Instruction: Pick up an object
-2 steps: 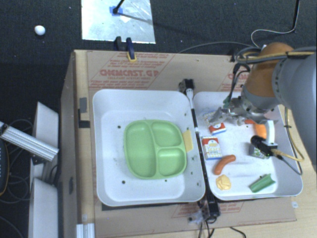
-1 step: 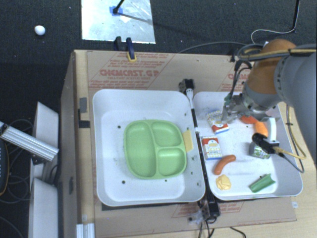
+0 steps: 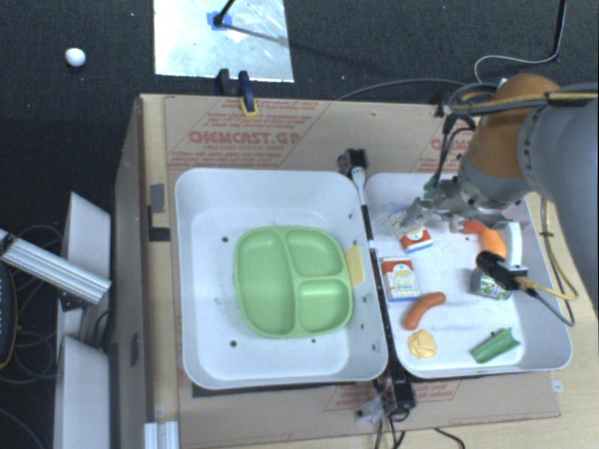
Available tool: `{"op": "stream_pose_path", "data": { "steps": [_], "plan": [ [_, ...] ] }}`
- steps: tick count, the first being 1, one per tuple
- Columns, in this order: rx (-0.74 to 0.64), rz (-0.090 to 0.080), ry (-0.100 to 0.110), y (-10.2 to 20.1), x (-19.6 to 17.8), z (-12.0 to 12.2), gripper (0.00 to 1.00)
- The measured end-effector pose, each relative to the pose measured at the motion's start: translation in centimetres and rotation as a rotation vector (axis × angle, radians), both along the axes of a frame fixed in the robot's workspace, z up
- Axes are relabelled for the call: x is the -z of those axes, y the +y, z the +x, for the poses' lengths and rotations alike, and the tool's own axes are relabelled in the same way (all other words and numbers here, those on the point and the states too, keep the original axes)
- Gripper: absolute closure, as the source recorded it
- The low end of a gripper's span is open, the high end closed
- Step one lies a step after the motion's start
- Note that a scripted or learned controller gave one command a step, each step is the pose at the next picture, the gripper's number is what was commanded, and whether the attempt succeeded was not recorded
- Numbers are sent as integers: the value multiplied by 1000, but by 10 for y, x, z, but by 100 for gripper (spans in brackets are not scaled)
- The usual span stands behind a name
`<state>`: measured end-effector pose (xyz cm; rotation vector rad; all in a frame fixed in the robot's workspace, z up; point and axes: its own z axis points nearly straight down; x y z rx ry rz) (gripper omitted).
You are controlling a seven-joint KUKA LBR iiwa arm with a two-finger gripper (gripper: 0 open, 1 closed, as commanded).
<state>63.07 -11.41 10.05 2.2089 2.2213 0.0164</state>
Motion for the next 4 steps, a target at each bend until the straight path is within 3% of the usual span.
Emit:
{"op": "stream_pose_path", "data": {
  "steps": [1, 2, 3, 4],
  "plan": [
    [1, -1, 11, 16, 16, 20, 0],
    [0, -2, 11, 1, 15, 39, 0],
    [4, -1, 13, 0, 16, -23, 0],
    [1, -2, 10, -14, 15, 39, 0]
  ]
}}
